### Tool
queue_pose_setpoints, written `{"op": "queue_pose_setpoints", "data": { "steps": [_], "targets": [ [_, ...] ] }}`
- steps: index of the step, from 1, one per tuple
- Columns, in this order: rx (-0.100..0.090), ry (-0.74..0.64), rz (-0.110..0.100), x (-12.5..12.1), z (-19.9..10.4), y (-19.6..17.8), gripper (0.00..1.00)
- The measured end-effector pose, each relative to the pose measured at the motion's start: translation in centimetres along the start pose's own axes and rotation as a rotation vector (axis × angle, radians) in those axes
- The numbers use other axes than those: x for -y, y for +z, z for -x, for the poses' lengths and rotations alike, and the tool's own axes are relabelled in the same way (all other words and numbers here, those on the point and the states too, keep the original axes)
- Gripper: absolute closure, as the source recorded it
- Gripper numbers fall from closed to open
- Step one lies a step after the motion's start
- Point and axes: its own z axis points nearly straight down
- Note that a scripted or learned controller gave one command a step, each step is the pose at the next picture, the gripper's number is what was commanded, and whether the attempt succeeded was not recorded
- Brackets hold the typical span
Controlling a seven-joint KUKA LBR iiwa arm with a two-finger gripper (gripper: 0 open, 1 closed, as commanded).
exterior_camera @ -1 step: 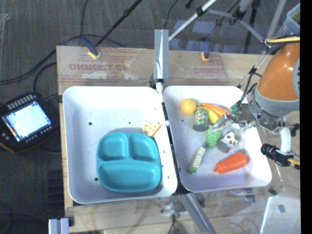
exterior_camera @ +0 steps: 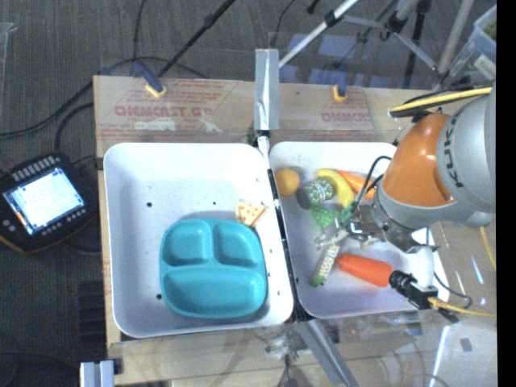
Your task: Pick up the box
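Camera view showed what I took for the box (exterior_camera: 251, 212), a small pale-yellow patterned thing, though it was too small to be sure. It lay in the left bin (exterior_camera: 129, 216), touching the upper right corner of the teal divided tray (exterior_camera: 214, 268). I judged it light, stiff-sided and a little crushable, so I would take it across its two narrow sides, squeezing gently.

I counted one box, one tray and two bins. Right of the tray, in the right bin (exterior_camera: 355, 301), were one carrot (exterior_camera: 364, 269), one corn cob (exterior_camera: 326, 260), one banana (exterior_camera: 339, 185) and one orange (exterior_camera: 287, 181).

My gripper (exterior_camera: 352, 226) hung over that right bin, well apart from the tray and the box. Whether it was wide or narrow I could not tell.
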Motion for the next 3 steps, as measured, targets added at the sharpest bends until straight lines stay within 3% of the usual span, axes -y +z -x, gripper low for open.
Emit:
{"op": "queue_pose_setpoints", "data": {
  "steps": [1, 2, 3],
  "targets": [
    [0.008, -0.096, 0.014, 0.96, -1.39, 2.61, 0.00],
    [0.005, -0.097, 0.016, 0.76, -1.52, 1.82, 1.00],
    [0.005, -0.097, 0.015, 0.77, -1.53, 1.83, 0.00]
  ]
}}
